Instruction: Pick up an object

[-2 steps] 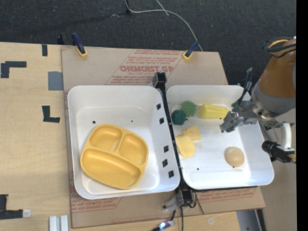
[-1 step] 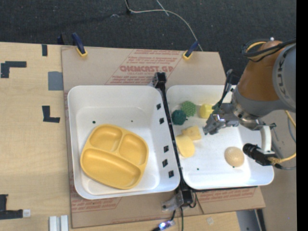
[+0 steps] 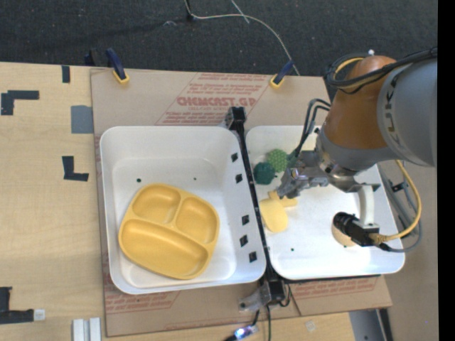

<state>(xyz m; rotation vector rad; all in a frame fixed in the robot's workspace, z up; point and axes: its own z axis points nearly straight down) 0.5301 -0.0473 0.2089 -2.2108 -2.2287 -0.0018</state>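
Nearest me, the smooth yellow divided tray [image 3: 169, 230] lies flat in the left white bin [image 3: 114, 148], which sits on a brown cardboard sheet [image 3: 206, 98] over the pale wooden bench [image 3: 43, 190]. Across the black divider [image 3: 245, 183] from that tray, I see the fingers [image 3: 290, 188] touching a rounded pale-yellow object [image 3: 274, 213]; whether they pinch it I cannot tell. Just beyond it sit a bumpy green piece [image 3: 277, 159] and a darker green one [image 3: 263, 172].
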